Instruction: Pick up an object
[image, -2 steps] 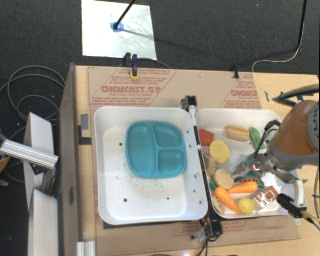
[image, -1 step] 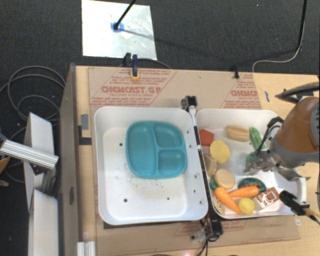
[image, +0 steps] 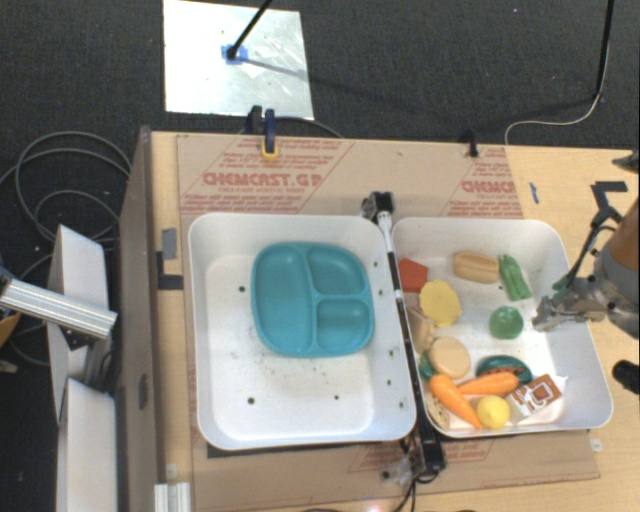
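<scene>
1. So, the big brown cardboard-topped bench (image: 340, 170) holds two shallow white plastic bins side by side.
2. The left white bin (image: 225, 400) has a smooth teal plastic plate with three sections (image: 312, 300) lying flat in it.
3. The right white bin (image: 580, 390) is full of small toy foods, and any one of them could be the thing to pick up.
4. The grey robot arm (image: 625, 270) reaches in from the right, and its small dark claw (image: 557, 312) sits over the right edge of that bin. It is too small and dark to show if it is apart or together, so that cannot be told. Nothing can be seen in it.
5. The long orange toy carrot (image: 452, 398) lies near the front of the bin, slanting, well to the left of the claw and nearer the front.
6. The tan toy bread roll (image: 476, 266) lies near the back, with its long side going left to right.
7. The round yellow toy fruit (image: 440, 302) looks smooth and sits in the middle-left.
8. The small round green ball (image: 506, 322) is the closest toy, just left of the claw. It looks like the easiest one to reach, but a round smooth thing may slip.
</scene>
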